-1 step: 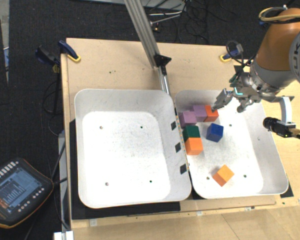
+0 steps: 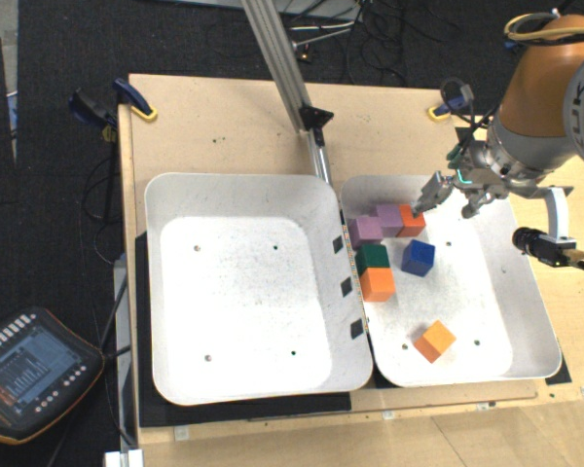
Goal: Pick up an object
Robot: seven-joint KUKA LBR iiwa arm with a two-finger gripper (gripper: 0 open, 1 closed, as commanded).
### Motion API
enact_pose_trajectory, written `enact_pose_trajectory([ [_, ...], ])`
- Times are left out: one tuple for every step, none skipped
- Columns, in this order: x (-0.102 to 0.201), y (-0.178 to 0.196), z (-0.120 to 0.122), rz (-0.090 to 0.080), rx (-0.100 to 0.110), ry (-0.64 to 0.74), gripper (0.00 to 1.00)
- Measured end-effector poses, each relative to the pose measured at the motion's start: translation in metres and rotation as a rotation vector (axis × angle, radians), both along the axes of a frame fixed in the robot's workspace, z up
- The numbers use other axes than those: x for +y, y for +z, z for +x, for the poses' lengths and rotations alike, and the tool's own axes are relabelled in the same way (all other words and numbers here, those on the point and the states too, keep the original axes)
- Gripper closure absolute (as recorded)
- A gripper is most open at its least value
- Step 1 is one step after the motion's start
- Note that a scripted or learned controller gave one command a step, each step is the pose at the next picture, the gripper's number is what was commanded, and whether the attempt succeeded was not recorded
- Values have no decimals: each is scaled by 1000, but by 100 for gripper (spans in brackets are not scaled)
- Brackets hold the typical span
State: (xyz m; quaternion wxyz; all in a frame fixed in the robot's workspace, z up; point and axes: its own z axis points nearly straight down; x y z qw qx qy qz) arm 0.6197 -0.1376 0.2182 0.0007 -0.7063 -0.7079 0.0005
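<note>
Jaws [image 2: 455, 195] spread above right bin [image 2: 526, 305]; no legible writing.

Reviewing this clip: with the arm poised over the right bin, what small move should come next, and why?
Probably a short descent toward the red-orange block. The end effector hangs open above the right white bin, with nothing between its fingers, and that block lies nearest, just to its left in the picture. It touches the purple blocks, so the grasp may be crowded; the blue cube stands freer.

No legible text or markings
</note>
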Motion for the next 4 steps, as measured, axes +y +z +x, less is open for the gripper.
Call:
enact_pose_trajectory([
  [-1, -63, -7, 0, 5, -3, 0],
  [-1, -117, -8, 0, 4, -3, 0],
  [-1, -103, -6, -1, -3, -3, 100],
  [-6, -42, -11, -2, -8, -4, 100],
])
